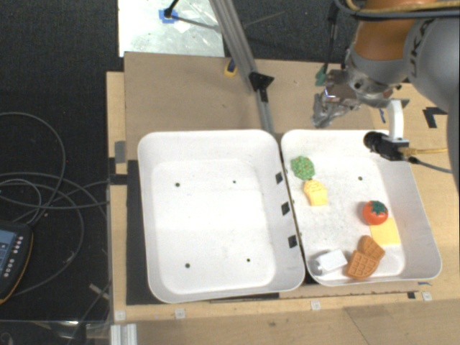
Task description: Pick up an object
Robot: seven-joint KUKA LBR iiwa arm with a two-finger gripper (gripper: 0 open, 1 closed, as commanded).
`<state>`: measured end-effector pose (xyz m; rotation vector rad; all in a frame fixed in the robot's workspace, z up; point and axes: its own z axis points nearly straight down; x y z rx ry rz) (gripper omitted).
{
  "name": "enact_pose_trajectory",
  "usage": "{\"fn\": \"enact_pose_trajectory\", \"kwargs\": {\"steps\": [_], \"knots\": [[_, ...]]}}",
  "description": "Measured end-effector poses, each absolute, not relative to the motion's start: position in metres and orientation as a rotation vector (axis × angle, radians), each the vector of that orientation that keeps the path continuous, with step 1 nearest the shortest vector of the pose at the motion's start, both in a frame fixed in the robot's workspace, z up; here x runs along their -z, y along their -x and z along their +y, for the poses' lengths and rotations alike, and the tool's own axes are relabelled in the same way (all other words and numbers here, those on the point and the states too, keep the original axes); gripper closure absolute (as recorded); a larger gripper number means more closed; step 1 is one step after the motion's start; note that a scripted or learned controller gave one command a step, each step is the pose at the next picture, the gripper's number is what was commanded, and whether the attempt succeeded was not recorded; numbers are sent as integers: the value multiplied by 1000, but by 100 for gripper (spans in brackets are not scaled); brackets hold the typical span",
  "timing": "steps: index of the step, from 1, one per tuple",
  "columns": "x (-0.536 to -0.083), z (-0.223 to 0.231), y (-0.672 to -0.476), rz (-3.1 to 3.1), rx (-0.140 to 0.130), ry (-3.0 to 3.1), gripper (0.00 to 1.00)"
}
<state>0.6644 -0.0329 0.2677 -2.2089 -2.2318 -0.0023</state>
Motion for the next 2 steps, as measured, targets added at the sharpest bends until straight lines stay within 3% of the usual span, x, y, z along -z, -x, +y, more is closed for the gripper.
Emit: {"fn": "enact_pose_trajectory", "kwargs": {"steps": [2], "knots": [[-238, 54, -619, -2230, -1, 2208, 100]]}}
